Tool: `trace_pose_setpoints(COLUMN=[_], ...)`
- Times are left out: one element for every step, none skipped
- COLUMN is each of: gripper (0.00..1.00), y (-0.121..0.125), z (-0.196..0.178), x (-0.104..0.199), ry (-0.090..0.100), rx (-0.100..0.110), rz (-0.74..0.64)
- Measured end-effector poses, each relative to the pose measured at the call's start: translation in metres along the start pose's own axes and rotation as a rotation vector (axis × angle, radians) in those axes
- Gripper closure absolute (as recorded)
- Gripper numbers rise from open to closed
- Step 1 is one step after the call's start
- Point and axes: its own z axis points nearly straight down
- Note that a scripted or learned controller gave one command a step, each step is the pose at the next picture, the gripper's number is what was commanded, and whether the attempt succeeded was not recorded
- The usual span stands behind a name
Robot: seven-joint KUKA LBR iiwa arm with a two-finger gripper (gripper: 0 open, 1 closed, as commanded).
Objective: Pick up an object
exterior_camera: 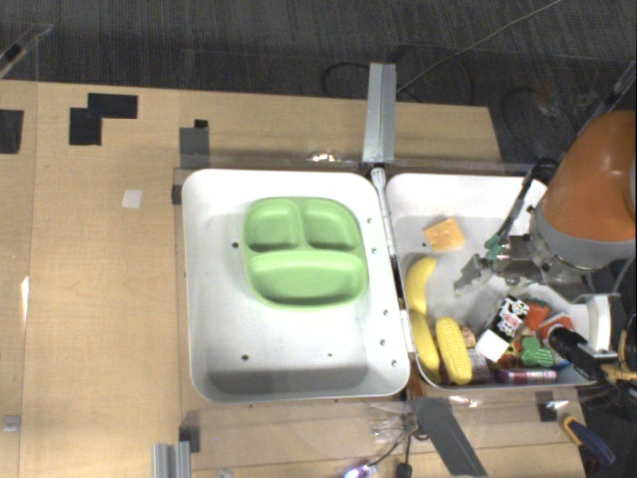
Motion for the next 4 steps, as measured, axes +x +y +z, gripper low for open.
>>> trace_pose_setpoints(gripper=[0.00, 0.00, 0.00, 1.00], y=[0.003, 0.099, 0.062, 0.064], z=[0.090, 0.114, 0.113, 0.102], x=[-0.048, -0.028, -0.056, -0.053], ry=[-0.017, -0.001, -0.003, -0.002], rx=[-0.045, -0.014, -0.013, -0.019], rz=[-0.090, -0.063, -0.122, -0.126])
